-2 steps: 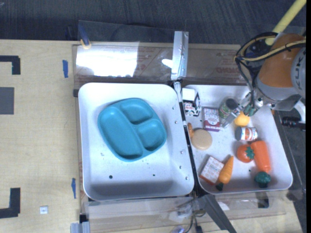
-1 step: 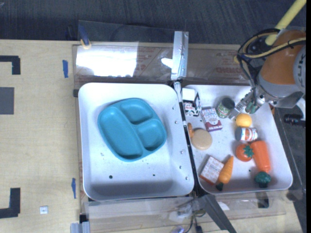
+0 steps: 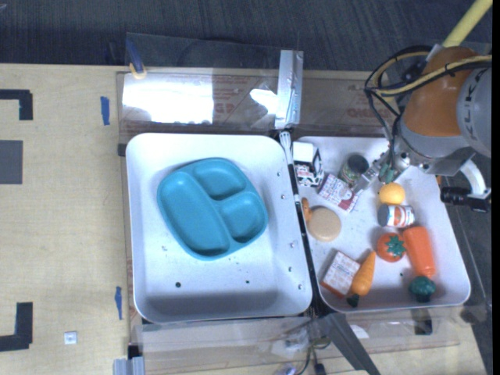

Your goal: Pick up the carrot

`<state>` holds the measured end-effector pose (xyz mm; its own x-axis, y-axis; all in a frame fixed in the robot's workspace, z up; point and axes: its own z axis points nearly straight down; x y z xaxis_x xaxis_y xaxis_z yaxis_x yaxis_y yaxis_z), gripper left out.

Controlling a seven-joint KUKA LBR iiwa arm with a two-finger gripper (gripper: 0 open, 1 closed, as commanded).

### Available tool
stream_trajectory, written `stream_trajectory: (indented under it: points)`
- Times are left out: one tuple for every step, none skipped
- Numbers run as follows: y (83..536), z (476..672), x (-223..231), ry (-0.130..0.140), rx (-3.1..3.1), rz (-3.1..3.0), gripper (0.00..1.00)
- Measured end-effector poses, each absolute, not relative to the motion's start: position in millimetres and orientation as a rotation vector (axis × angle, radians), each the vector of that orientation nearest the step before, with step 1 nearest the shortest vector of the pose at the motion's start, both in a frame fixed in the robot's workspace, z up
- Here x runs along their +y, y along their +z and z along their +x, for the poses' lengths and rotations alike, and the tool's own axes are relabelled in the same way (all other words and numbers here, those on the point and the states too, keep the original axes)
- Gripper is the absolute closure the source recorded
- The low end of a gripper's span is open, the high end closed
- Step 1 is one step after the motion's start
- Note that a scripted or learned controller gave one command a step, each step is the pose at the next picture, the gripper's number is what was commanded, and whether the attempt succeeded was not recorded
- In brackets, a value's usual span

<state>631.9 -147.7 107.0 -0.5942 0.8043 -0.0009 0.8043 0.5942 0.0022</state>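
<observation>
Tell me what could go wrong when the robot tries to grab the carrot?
The small orange carrot leans against a red-and-white box, so the hand may bump or grab the box instead. A round red tomato and a bigger orange carrot with a green top sit close by, so it could pick the wrong one. The hand is far up the right white bin.

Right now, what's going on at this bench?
The KUKA arm reaches in over the right bin, its gripper near the bin's upper part, by a small dark can. The carrot lies lower in that bin, untouched, beside a tomato. The left bin holds a blue divided plate.
</observation>
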Motion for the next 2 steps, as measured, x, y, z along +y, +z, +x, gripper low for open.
stream_trajectory:
  points:
    - [107, 631.7, -148, 0.001, 2.802, 1.415, 0.00]
    - [139, 602.5, -194, -0.001, 2.891, 1.218, 0.00]
